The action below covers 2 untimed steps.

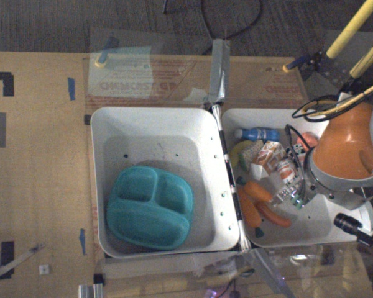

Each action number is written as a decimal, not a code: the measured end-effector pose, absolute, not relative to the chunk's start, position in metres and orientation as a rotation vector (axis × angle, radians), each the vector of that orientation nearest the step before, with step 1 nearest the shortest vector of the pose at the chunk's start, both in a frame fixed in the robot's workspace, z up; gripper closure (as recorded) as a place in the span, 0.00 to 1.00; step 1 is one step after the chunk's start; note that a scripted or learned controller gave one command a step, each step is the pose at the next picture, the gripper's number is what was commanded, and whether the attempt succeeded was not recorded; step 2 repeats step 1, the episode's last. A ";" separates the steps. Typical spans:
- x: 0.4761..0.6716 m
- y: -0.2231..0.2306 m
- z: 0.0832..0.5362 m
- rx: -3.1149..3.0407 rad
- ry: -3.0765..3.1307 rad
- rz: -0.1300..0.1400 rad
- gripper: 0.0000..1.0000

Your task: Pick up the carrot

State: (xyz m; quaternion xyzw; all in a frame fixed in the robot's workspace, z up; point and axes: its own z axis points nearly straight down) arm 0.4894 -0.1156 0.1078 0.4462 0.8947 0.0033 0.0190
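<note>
The carrot (250, 210) is orange with a dark stub at its near end. It lies lengthwise in the right bin (323, 231), close to that bin's left wall. A second orange piece (260, 191) crosses its far end, and a reddish sausage-shaped item (276, 217) lies just to its right. My gripper (285, 196) hangs low over the middle of the right bin, to the right of the carrot and just above the sausage-shaped item. The orange-banded wrist (345, 144) hides much of the hand.
At the back of the right bin lie a blue-labelled bottle (258, 133), a yellow-green item (239, 154) and a patterned snack packet (268, 156). A teal divided plate (150, 207) sits in the left bin (105, 166). The divider between the bins (227, 172) runs just left of the carrot.
</note>
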 end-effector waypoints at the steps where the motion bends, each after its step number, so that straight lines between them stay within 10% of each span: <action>1: 0.481 -0.066 0.218 1.417 2.800 0.002 1.00; 2: 0.481 -0.066 0.218 1.417 2.800 0.002 1.00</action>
